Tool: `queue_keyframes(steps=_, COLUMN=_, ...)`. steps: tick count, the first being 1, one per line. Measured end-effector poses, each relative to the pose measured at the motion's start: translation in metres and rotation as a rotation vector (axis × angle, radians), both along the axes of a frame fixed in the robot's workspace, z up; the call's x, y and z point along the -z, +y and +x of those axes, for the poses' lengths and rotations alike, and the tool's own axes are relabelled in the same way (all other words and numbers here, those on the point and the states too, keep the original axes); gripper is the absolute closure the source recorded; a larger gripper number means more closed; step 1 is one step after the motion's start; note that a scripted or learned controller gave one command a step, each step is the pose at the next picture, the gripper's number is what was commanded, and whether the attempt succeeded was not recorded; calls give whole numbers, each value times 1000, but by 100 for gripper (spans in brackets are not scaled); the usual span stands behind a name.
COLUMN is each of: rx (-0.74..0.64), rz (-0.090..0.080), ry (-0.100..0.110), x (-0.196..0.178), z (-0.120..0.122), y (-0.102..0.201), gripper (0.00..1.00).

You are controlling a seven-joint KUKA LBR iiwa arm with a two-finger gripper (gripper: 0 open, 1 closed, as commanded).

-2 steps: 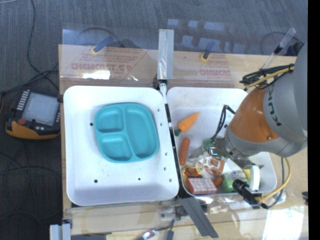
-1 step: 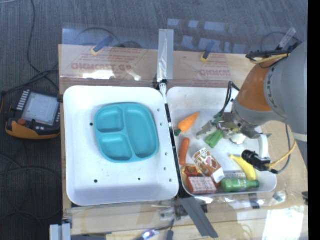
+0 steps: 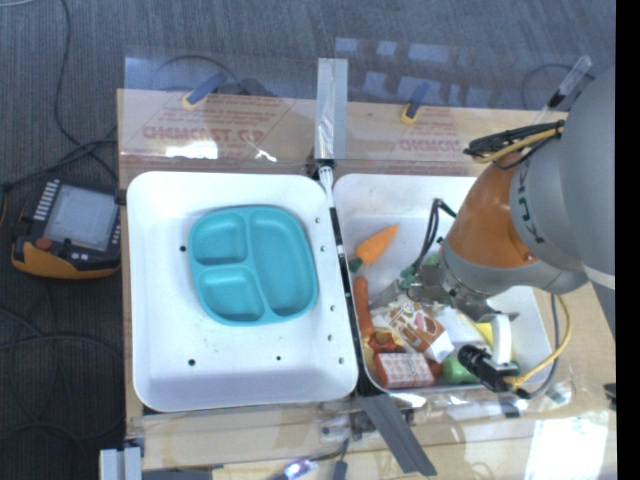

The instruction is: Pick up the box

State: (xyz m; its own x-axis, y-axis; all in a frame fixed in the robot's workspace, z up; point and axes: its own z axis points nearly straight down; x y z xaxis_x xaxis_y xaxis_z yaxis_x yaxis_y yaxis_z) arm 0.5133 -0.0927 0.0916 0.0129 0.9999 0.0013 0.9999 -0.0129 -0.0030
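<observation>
I'm in the approach step: hand (image 3: 432, 290) is low in the right bin (image 3: 400, 196) over the clutter, its grip state I can't tell, and next I need it centred on the box (image 3: 404, 370).

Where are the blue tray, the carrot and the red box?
blue tray (image 3: 252, 265), camera view, on its middle divider, left bin.
carrot (image 3: 376, 243), camera view, mid-body, right bin.
red box (image 3: 404, 370), camera view, top face, right bin's near edge.

Bright, even overhead light with soft shadows; glare whitens the left bin (image 3: 150, 268), well left of the gripper (image 3: 440, 298); slight overall softness.
</observation>
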Motion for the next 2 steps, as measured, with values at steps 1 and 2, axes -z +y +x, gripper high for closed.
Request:
queue_keyframes(steps=1, rx=-10, rz=13, ry=-10, x=2, z=51, y=-62, gripper=0)
queue_keyframes(steps=2, rx=27, rz=-6, ry=-16, x=1, z=15, y=-15, gripper=0)
